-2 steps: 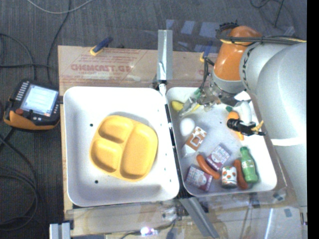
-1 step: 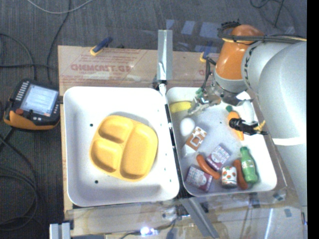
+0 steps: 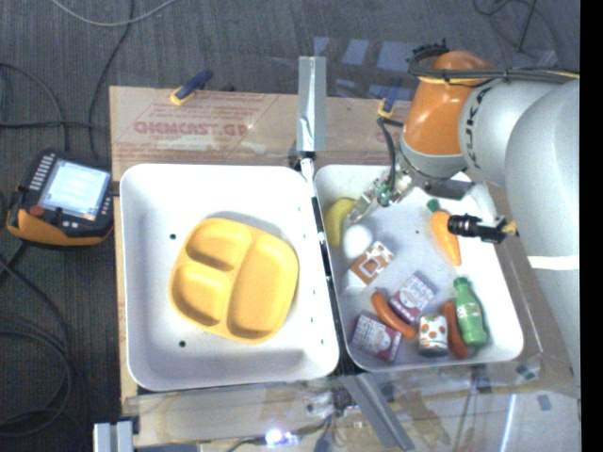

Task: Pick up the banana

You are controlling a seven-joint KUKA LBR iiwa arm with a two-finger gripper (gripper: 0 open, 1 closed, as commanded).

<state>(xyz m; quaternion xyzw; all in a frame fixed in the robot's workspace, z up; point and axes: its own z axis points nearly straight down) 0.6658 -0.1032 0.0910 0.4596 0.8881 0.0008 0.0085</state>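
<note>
- At the near edge of the right bin (image 3: 513, 351): a small can (image 3: 432, 333), a dark red packet (image 3: 375, 336), a green bottle (image 3: 468, 313) standing w/ a red-brown sausage-shaped item (image 3: 453, 332) just beside it.
- A bit further in: an orange-red hot-dog-like piece (image 3: 390, 314), a purple-white packet (image 3: 414, 296), then a small orange-white carton (image 3: 371, 263) near the bin's middle.
- Left bin (image 3: 141, 347): a yellow compartment tray (image 3: 236, 278) lies roughly centred, rounded corners, 3 hollows visible.
- Mid right bin: a white egg-like item (image 3: 356, 240) just beside the carton; a carrot (image 3: 446, 236) sits toward the right wall, near a black fitting on the arm.
- Banana (image 3: 337, 219): yellow, short and curved, smooth skin, lying against the right bin's left wall in the far-left part, touching or nearly touching the white item.
- Gripper (image 3: 366, 207): low over the bin, just right of the banana's far end; fingers too small and blurred, can't tell if apart or together. Nothing seen held.
- Far side: grey arm w/ orange band (image 3: 435, 121) reaching in from the right.
- Left of the bench: a teach pendant (image 3: 64, 199) on the dark floor.
</note>
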